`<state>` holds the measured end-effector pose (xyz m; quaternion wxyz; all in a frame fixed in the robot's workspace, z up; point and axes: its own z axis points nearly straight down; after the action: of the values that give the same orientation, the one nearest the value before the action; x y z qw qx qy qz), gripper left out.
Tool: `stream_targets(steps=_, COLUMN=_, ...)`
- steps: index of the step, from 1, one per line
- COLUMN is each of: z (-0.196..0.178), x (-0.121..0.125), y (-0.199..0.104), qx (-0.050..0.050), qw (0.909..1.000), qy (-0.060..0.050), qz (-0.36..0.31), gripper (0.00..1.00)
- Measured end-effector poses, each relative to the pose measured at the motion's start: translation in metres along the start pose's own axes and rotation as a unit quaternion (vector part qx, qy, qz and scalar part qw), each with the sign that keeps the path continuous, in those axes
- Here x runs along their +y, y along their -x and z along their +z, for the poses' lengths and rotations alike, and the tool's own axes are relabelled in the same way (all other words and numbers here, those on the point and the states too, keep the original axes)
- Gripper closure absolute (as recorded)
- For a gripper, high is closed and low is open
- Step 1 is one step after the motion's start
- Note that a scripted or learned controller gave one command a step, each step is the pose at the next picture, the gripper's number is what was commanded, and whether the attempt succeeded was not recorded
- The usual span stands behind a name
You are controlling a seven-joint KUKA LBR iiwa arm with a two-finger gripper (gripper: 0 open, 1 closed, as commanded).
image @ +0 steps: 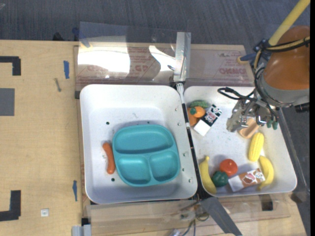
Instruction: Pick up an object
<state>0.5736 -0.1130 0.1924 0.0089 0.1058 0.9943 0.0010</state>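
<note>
End effector (pixel 244 120) low over right bin (pixel 290 178), above corn (pixel 255 146); grip state unclear. Teal tray (pixel 145 154), carrot (pixel 109 157) in left bin (pixel 93 102).

Light wooden bench (pixel 34 146), two white bins (pixel 93 132) side by side, left of the gripper (pixel 242 122).

A robotics lab: taped plywood bench (pixel 34 132), two white bins (pixel 93 107), toy food.

Left bin (pixel 93 107): teal tray (pixel 145 154), orange sausage (pixel 109 157) beside it. Right bin (pixel 285 176): bananas (pixel 206 175), corn (pixel 255 146), tomato (pixel 228 167), carrot (pixel 197 111). Gripper (pixel 244 120) low over right bin, near corn.
</note>
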Motion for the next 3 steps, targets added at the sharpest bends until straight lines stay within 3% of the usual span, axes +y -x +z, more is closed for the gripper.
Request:
stream_targets(steps=1, z=-0.108, x=0.007, y=0.018, qx=0.002, qw=0.9933, qy=-0.002, qz=0.116, gripper=1.0)
stream_targets(steps=2, z=-0.158, x=0.042, y=0.061, qx=0.003, qw=0.9926, qy=-0.001, qz=0.122, gripper=1.0)
stream_targets(steps=3, z=-0.145, x=0.095, y=0.053, qx=0.008, qw=0.9821, qy=-0.003, qz=0.188, gripper=1.0)
